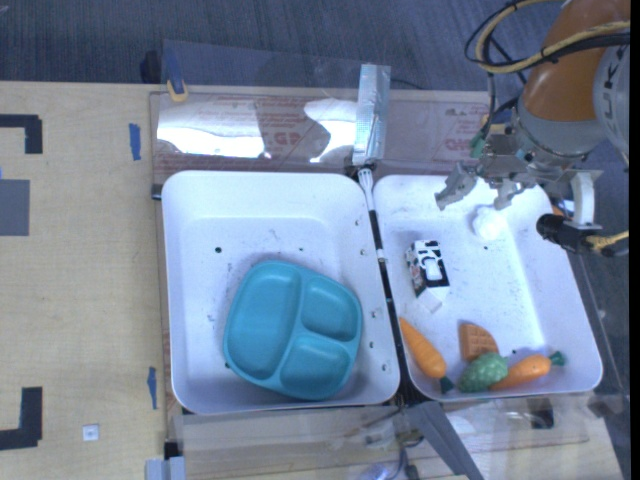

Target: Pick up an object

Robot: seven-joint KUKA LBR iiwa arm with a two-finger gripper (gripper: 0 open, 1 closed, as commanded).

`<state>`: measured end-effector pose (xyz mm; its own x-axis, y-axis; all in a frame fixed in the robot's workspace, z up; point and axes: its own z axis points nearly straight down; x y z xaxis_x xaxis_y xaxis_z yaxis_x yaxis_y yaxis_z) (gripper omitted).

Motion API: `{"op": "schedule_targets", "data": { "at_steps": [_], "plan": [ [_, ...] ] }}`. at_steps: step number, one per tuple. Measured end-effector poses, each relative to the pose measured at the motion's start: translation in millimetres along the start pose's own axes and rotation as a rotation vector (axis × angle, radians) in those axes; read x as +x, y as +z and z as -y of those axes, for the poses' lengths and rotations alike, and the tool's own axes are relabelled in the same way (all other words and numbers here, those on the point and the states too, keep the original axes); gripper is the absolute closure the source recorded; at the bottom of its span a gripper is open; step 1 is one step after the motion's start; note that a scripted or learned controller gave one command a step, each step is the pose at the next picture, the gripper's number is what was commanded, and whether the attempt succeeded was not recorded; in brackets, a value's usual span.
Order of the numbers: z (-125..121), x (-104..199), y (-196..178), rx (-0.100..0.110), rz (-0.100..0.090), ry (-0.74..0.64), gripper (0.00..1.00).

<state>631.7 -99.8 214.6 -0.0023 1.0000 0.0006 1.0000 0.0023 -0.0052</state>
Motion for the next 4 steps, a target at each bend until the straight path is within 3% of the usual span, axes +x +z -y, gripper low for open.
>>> {"op": "schedule_targets", "data": {
  "at_steps": [1,2,3,4],
  "plan": [
    [23,2,96,-0.033,0.004,-0.052,0.0],
    [36,4,107,-0.061,-0.002,0.017,0.0],
    [-11,2,66,-0.008,0.002,-0.17,0.0],
    [-31,1,-87,-0.013,0.004,-0.096,0.0]
  ]
}}
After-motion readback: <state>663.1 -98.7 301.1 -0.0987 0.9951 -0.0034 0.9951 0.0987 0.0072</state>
